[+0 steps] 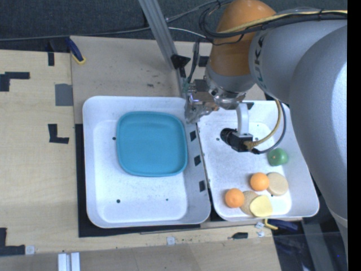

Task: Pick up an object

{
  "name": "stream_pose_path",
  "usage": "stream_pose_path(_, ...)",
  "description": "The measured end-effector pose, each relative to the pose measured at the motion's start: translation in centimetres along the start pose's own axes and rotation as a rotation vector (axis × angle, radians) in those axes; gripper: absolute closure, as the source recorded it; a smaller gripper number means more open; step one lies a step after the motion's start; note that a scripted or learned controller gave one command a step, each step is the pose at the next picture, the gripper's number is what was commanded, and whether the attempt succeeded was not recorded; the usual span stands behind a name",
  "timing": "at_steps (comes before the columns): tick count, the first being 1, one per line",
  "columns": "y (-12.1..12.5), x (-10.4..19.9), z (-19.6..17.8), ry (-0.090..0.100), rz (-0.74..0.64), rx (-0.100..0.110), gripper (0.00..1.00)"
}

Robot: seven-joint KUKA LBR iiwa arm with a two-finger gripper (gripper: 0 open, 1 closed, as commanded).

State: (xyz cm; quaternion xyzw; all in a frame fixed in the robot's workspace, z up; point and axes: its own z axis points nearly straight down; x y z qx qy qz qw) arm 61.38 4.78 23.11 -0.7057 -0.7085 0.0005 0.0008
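The gripper (193,107) is held over the seam between the 2 bins, at their far end, just beside the blue plate (151,144) lying in the left bin (98,168). Whether it is open or closed cannot be told. In the right bin (225,168), well apart from it, are clustered a green ball (277,157), a near orange ball (234,197), a far orange ball (259,181), a beige disc (277,184) and a yellow disc (261,206).

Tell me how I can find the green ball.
Start at the right-hand white bin, the one without the blue plate. The green ball sits near its right wall, above the orange balls and pale round pieces. Nothing else there is green.
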Motion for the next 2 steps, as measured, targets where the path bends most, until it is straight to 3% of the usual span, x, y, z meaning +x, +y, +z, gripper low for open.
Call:
stream_pose_path(1, -0.33, 5.06, -0.33, 0.000, -0.001, -0.001, 1.00)
stream_pose_path(2, -0.31, 4.79, -0.32, -0.001, 0.004, -0.001, 0.00)
